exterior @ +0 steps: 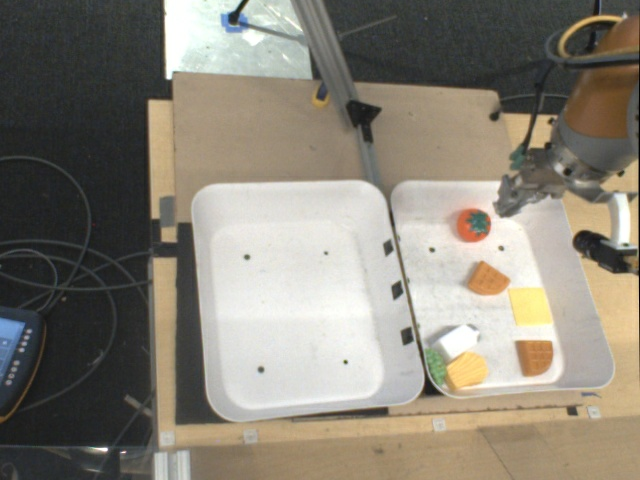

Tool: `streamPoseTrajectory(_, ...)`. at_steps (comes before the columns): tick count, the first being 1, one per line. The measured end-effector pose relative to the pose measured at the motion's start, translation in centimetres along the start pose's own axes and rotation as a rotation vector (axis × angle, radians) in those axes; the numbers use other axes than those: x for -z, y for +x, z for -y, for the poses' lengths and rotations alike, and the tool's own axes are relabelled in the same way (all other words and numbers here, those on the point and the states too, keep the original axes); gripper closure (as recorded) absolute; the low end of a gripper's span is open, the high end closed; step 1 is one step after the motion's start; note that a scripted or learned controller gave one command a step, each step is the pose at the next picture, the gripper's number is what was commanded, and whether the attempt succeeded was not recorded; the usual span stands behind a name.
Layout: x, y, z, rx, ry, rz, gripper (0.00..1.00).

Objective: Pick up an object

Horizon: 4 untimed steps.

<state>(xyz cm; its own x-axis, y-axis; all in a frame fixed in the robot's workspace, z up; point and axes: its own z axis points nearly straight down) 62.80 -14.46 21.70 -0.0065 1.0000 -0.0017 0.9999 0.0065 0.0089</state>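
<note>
Right bin, upper part: red tomato [473, 224] with green top. Below it: orange wedge [488, 279], yellow block [530, 306], waffle piece [534, 356], white-and-yellow cluster [458, 356].

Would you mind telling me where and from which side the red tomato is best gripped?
Probably from above, across its round red body. The tomato sits apart from the other pieces in the right bin, with the gripper just beside it.

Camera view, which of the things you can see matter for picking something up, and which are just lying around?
For the job:
gripper, above the right bin's far edge
tomato
orange wedge
yellow block
orange waffle piece
white, green and yellow pile
right bin

Just lying about:
left bin
cables
tablet
grey pole
</note>
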Motion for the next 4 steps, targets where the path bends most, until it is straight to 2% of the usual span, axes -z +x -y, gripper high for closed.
streamPoseTrajectory(1, 4.8, 0.0, -0.2, 0.0, 0.001, 0.0, 1.0)
streamPoseTrajectory(3, 5.0, 9.7, 1.1, 0.003, 0.008, -0.004, 1.0)
streamPoseTrajectory(4, 4.9, 14.7, 1.0, 0.003, 0.008, -0.004, 1.0)
